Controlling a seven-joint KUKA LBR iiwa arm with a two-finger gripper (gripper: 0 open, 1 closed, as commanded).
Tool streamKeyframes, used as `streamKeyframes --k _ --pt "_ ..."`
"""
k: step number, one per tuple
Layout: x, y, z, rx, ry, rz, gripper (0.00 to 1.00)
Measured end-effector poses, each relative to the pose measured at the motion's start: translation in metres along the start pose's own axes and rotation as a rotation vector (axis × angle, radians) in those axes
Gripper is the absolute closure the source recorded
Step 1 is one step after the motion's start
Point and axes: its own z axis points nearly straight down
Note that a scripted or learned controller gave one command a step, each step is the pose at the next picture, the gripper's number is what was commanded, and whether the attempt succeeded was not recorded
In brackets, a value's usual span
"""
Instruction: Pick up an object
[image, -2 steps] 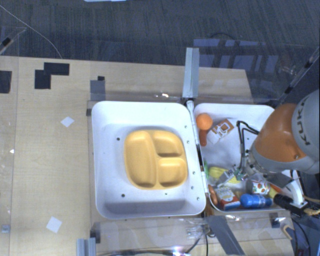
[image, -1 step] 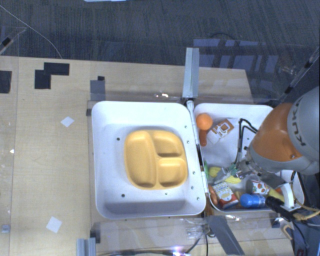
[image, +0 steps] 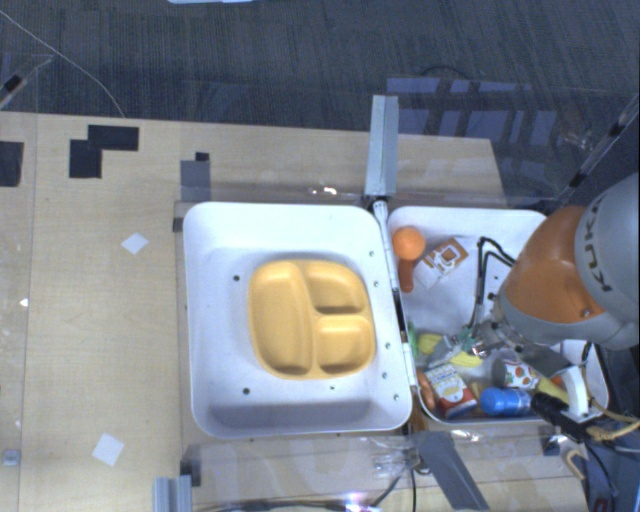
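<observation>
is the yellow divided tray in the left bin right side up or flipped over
Right side up. The yellow tray lies flat in the left bin, its three compartments open upward with shaded hollows and nothing in them.

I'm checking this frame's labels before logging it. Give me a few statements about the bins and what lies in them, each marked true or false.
1. The yellow divided tray lies in the left bin. True.
2. The orange ball sits in the left bin. False: it is in the right bin, near its far left corner.
3. The arm reaches over the right bin. True.
4. The yellow tray has a single compartment. False: it has three, one long and two smaller.
5. The blue object lies near the right bin's near edge. True.
</observation>
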Motion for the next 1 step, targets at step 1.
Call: streamKeyframes --k 1 --pt "-0.0075 0.0164 0.0007 0.007 0.005 -0.081 0.0"
